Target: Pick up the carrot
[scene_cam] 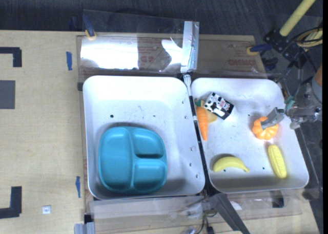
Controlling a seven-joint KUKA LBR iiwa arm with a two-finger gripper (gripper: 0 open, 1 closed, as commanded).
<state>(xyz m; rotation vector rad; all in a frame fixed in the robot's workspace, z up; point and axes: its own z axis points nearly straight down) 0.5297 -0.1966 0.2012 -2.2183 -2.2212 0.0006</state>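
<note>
**Arm at the right bin's edge, carrot against the left wall**

We see the arm (pixel 307 107) reaching in from the right, its grey wrist low over the right bin's (pixel 246 87) right rim. The gripper (pixel 273 117) sits at the top of a small orange pumpkin (pixel 265 129); whether it touches the pumpkin or what its jaws are doing, we cannot tell, since the tip is small and blurred against the toy.

The carrot (pixel 203 123) lies in the same bin, lengthwise along the left wall, its pointed end toward the near side. It is smooth, tapered, plastic-looking orange. Just beside its upper end rests a small black-and-white cow-patterned toy (pixel 219 106), touching or nearly so.

2 more glossy yellow toys lie in the near half: a curved banana (pixel 230 164) and a ridged corn cob (pixel 277 160), the cob just below the pumpkin.

The left bin (pixel 138 94) holds a teal plastic tray (pixel 132 160) with 3 rounded compartments, set toward the near-left corner.

Between the carrot and the pumpkin the white floor is bare, giving open room on the carrot's right side; its left side is hemmed by the wall dividing the 2 bins.
</note>
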